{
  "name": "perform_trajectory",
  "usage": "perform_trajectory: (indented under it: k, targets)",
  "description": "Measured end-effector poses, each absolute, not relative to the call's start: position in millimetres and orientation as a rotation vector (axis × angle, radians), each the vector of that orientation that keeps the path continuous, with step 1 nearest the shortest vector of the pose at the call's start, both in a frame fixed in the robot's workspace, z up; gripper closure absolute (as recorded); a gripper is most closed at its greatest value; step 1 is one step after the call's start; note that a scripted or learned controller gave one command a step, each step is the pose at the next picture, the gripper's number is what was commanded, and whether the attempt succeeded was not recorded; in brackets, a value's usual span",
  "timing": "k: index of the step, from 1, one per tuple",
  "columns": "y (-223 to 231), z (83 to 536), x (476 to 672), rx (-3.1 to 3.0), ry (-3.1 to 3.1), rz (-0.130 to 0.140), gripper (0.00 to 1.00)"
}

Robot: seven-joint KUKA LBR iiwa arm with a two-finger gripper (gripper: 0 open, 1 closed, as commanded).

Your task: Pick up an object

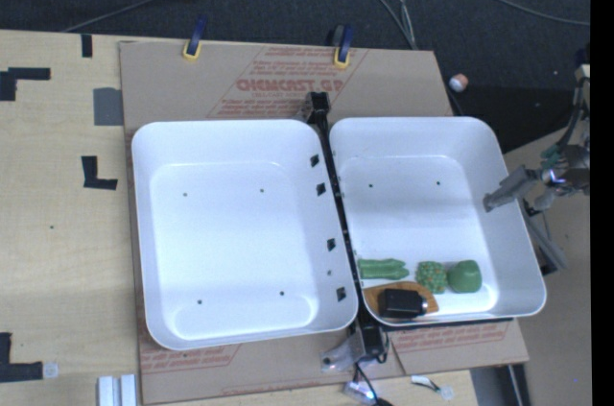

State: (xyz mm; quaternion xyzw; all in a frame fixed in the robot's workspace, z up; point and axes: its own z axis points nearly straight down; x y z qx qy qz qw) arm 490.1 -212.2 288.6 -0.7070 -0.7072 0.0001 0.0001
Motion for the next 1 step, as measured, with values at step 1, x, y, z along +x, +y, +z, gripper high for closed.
perform_trajectory:
  k: [1]
  targets:
    - [-213.2, 340.9, 545.7, -2.222, -2.227, -0.003, 0.0]
